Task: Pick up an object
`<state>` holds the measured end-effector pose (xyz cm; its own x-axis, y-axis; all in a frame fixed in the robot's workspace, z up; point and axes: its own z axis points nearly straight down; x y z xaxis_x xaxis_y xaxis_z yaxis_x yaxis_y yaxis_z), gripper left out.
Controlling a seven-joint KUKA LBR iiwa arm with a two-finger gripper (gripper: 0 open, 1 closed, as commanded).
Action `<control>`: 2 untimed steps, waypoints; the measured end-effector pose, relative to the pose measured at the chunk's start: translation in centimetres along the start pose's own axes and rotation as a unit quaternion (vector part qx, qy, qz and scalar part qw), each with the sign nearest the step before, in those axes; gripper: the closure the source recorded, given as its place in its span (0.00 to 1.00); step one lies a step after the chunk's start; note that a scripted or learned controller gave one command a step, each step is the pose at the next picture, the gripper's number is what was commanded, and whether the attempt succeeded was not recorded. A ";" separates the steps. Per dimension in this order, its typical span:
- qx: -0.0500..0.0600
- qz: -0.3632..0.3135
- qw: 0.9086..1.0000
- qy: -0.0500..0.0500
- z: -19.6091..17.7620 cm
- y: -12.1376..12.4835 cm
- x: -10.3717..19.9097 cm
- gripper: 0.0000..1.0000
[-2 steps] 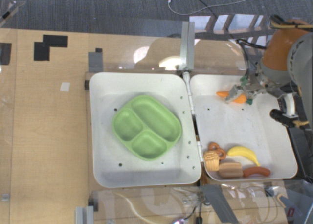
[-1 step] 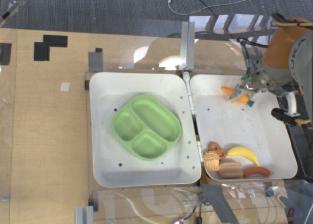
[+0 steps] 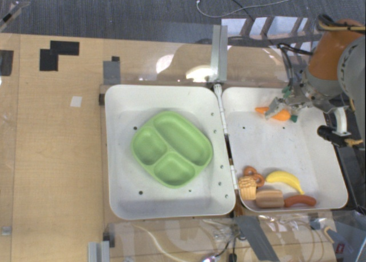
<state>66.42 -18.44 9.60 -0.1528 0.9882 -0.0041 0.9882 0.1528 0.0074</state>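
**Arm parked over the carrot in the right bin**

So here's what we're looking at. Taking the green divided plate (image 3: 172, 149) as our landmark: it sits tilted in the middle of the left bin (image 3: 123, 198), with three compartments and nothing in them.

To the right of the plate, across the divider, is the right bin (image 3: 320, 163). In its far part, up and right from the plate, lies a small orange carrot (image 3: 273, 113) with a bit of green at one end. The gripper (image 3: 287, 102) is right on top of it, coming in off the grey arm (image 3: 343, 72) with the orange band, which is further right again from the plate. We honestly can't tell how the jaws stand: the tips blur into the carrot, so whether they're wide, narrow or actually clamped on it is anyone's guess. The carrot looks to be down on the bin floor.

Down and right from the plate, in the near part of the right bin, there's a little pile of toy food bunched together: a yellow banana (image 3: 285, 181), a pretzel (image 3: 252, 173), a ridged tan cupcake-looking thing (image 3: 247, 187), a brown bread roll (image 3: 269, 199) and a reddish sausage (image 3: 299, 201). They're touching or just beside one another, well apart from the carrot.

The tan bench (image 3: 51, 158) stretches off to the left of the plate.
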 end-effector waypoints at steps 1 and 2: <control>0.002 -0.001 1.000 0.000 -0.8 0.0 0.0 1.00; 0.001 -0.012 1.000 0.001 -9.7 -1.0 4.9 1.00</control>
<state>64.59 -13.75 19.27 -0.1769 0.9842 -0.0016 0.9842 0.1769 0.0056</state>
